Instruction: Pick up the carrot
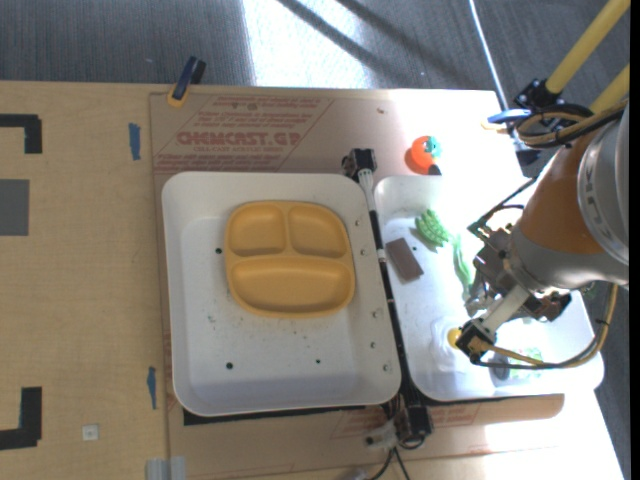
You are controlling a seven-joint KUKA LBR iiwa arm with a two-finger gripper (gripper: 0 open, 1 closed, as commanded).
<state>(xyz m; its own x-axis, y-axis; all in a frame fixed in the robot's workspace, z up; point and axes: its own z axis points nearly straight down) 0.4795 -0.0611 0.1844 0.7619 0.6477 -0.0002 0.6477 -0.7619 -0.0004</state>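
In the camera view, the carrot [424,154], a small orange piece with a bluish tip, lies at the far rim of the right bin [520,392]; it looks to sit just outside that rim on the surface [90,268], though glare makes this uncertain. The hand [488,298] hangs low over the near part of the right bin, well apart from the carrot; the picture does not show whether it is wide or narrow, and nothing can be seen held in it. Between hand and carrot lie a green leafy toy [434,227], a slim green piece [462,264] and a dark brown block [404,259]; the left bin [190,298] bears a yellow divided plate [290,256]. As I judge it, the reach has not begun, and the chief risk is a grasp in the wrong place; a descent near the present spot would close on a green piece or on nothing. If the carrot does sit beyond the rim, the bin wall could foul the hand on the way down; a short rounded piece may also squirt or roll aside under an off-centre close; bright light on the white bin could mislead any aim.
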